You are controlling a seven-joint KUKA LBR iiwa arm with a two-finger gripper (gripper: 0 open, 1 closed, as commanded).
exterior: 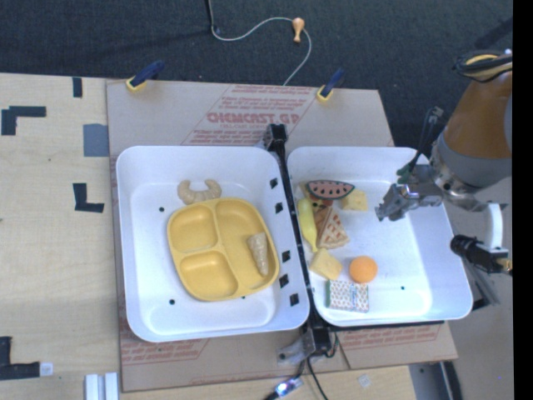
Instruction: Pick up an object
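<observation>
Orange ball lies in right bin, beside yellow wedge.

The right bin has bare white floor across its right half and near edge, room enough to come down beside the gripper. Its left side is crowded: a watermelon slice, a yellow cheese piece, a banana, a waffle, a yellow block, an orange ball and a patterned packet lie close together. In the left bin, a yellow divided tray fills the middle, leaving narrow margins.
</observation>
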